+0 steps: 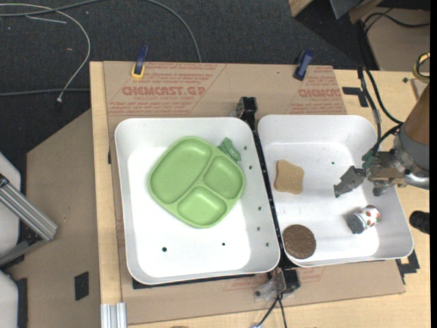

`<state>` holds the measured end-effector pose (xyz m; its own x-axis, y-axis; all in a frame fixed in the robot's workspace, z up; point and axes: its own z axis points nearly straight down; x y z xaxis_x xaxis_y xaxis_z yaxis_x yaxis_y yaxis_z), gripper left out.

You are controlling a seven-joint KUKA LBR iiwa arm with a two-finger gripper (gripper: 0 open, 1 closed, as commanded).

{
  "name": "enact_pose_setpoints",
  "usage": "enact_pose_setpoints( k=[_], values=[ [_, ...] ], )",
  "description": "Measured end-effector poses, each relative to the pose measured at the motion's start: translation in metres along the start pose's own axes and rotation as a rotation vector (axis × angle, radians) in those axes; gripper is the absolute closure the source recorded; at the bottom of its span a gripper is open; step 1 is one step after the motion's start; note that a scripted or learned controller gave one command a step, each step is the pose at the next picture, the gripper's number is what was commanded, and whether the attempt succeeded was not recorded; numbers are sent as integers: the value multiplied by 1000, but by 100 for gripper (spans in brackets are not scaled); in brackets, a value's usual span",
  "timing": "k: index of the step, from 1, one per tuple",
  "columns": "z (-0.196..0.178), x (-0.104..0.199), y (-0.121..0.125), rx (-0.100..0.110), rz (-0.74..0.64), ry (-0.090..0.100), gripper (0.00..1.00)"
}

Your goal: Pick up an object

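Note:
My gripper (364, 184) hangs over the right side of the right bin (321, 132). It is open, with bare white bin floor showing between its two dark fingers. Just below it in the view lies a small grey and white object with red marks (362, 219), apart from the fingers. A tan bread-like slice (289, 176) rests at the bin's left side. A round brown disc (299, 240) sits in the bin's near left corner.
The left bin (136, 238) holds a light green divided plate (196, 181), with a small green piece (231, 149) at its far right edge. A black divider with clamps (247, 108) runs between the bins. Cables trail near the arm at right.

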<state>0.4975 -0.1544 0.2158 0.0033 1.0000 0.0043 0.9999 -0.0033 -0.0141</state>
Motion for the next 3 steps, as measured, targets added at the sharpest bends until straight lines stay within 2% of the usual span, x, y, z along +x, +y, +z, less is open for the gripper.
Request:
enact_pose_setpoints(
  k=[1,3],
  values=[
    [-6,0,3,-12,-4,-3,0],
    [91,-10,-8,-8,-2,-1,0]
  ],
)
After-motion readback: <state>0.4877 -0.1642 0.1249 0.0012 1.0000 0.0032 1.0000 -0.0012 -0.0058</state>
